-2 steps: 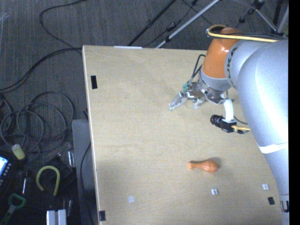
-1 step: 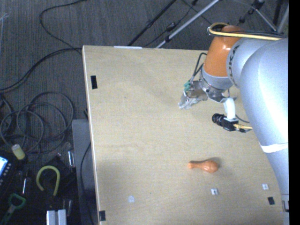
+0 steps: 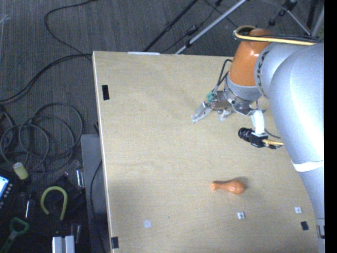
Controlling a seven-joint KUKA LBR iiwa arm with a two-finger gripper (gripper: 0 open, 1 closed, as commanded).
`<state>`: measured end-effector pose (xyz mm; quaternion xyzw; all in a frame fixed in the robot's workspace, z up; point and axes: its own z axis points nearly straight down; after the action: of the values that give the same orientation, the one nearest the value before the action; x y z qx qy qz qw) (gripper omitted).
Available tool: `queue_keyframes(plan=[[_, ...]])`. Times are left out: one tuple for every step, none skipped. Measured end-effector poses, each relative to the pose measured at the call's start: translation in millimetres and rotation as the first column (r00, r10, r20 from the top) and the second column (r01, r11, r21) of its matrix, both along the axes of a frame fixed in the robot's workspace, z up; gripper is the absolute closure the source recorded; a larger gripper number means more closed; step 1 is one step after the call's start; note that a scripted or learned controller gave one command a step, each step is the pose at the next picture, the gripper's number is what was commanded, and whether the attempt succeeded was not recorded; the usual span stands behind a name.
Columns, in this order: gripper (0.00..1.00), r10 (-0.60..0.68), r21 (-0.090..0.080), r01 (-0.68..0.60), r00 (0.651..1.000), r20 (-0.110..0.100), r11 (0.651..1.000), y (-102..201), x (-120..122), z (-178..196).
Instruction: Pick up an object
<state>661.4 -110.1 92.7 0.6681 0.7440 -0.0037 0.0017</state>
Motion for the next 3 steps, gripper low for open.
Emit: queue_keyframes(plan=[[0.0,-0.362,0.003,0.362,0.932,0.002,0.932,-41.4,-10.0,81.1],[0.0,-0.275,0.003,0.275,0.962,0.002,0.962,-93.6,6.5,70.9],[0.0,-0.09,0.005,0.09,0.996,0.0,0.996,-100.2,6.8,33.4]])
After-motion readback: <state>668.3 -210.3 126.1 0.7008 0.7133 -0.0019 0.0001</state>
